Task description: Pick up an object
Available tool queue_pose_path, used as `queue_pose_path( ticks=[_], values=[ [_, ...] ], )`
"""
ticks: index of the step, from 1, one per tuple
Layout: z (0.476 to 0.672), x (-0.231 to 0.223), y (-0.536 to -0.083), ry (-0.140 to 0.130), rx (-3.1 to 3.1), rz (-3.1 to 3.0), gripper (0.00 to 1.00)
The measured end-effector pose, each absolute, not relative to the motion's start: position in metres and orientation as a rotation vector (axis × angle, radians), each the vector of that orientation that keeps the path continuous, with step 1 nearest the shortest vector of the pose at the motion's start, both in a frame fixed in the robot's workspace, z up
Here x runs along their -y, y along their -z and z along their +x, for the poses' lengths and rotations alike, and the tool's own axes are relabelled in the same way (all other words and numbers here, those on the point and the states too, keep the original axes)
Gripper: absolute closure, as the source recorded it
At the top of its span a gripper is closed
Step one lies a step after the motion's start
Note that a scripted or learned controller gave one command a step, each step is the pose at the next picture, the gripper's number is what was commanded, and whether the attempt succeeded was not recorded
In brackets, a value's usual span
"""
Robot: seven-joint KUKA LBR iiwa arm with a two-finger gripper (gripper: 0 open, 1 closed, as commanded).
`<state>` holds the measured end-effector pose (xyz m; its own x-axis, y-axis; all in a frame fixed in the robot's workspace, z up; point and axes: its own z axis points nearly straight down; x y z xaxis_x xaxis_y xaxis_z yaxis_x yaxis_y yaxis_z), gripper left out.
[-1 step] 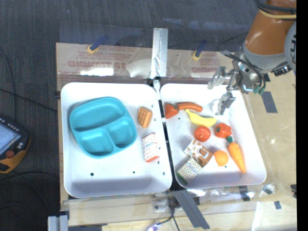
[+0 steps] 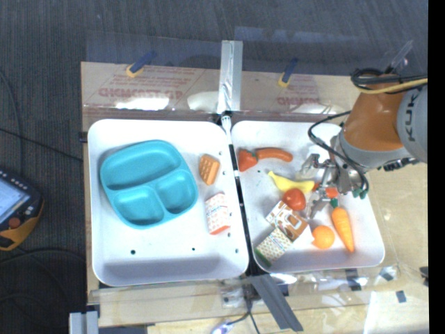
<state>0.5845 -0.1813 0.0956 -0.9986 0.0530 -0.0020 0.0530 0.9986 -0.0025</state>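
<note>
**Ana:** Over the right bin [image 2: 375, 255], at about three o'clock in the view, the arm [image 2: 379, 127] hangs low with its gripper [image 2: 327, 183] down among the toy food. My read is it sits there because that's where the pile is thickest, so a pick has plenty to choose from.

**Ben:** And the jaws?

**Ana:** Metal parts show beside the red tomato [image 2: 295, 198], but whether the jaws stand wide, narrow or around something, I cannot tell. Nothing is plainly held.

**Ben:** Run me through that bin.

**Ana:** At twelve o'clock a sausage [image 2: 274, 154] with a red piece [image 2: 246, 160] just left of it. At the centre, a yellow banana [image 2: 286, 182] touching the tomato. At five o'clock a carrot [image 2: 343, 229] lying slantwise with an orange [image 2: 322, 236] just beside it. At seven o'clock two small cartons [image 2: 281, 232], overlapping, near the bin's front wall. The tomato looks the likeliest target, being nearest the gripper.

**Ben:** Left bin [image 2: 167, 266]?

**Ana:** Quieter. A blue divided tray [image 2: 147, 182] toward nine o'clock, with an orange bread-like piece [image 2: 208, 168] and a small white carton [image 2: 217, 213] lying loose at three o'clock against the divider. Both bins sit side by side on the desk [image 2: 403, 186].
</note>
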Motion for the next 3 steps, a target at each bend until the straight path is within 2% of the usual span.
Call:
queue_pose_path(
  ticks=[1,2,3],
  values=[
    [0.532,0.221,-0.091,0.004,-3.128,0.031,0.00],
    [0.490,0.211,-0.092,0.011,-3.123,0.047,0.00],
    [0.490,0.182,-0.092,0.013,-3.123,0.039,0.00]
  ],
)
